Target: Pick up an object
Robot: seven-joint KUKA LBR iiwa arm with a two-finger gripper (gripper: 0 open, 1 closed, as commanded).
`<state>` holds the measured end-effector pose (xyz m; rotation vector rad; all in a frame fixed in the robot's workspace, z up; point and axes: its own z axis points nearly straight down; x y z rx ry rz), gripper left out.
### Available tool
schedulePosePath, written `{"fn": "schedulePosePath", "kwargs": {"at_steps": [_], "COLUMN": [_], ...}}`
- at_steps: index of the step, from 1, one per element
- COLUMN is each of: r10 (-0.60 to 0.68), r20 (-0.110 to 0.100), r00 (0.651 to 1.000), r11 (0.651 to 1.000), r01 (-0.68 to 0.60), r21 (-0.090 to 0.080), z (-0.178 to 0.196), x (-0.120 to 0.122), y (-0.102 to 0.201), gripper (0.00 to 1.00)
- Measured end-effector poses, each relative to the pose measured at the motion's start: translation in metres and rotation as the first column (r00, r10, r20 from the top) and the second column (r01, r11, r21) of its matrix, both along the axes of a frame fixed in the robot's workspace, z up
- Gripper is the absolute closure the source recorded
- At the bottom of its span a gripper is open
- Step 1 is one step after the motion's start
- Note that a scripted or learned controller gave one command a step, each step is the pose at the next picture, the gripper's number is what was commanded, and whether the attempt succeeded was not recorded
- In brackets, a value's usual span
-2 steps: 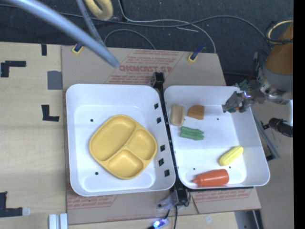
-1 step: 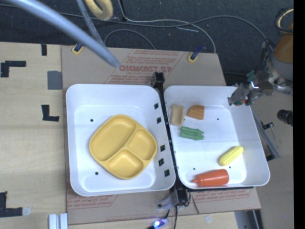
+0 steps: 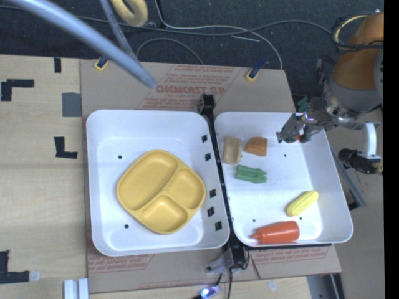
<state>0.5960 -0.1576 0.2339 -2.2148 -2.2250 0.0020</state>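
The right bin holds a tan bread piece, an orange chunk, a green vegetable, a yellow corn cob and a red-orange sausage-like piece. My gripper hangs over the bin's upper right corner, to the right of the orange chunk and apart from it. Nothing shows between its fingers.
The left bin carries a yellow sectioned plate. A black divider with clips runs between the bins. Cables cross the dark area behind the bench. The grey arm with its orange band stands at the right edge.
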Motion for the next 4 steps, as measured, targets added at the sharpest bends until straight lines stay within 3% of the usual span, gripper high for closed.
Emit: {"fn": "schedulePosePath", "kwargs": {"at_steps": [2,4], "r10": [0.001,0.002], "r20": [0.0,-0.001], "r00": [1.0,1.0], "r11": [1.0,1.0], "r01": [-0.001,-0.002], "r21": [0.0,0.0], "z": [-0.004,-0.008], "x": [-0.001,-0.011], "y": [0.126,0.233], "gripper": [1.0,1.0]}}
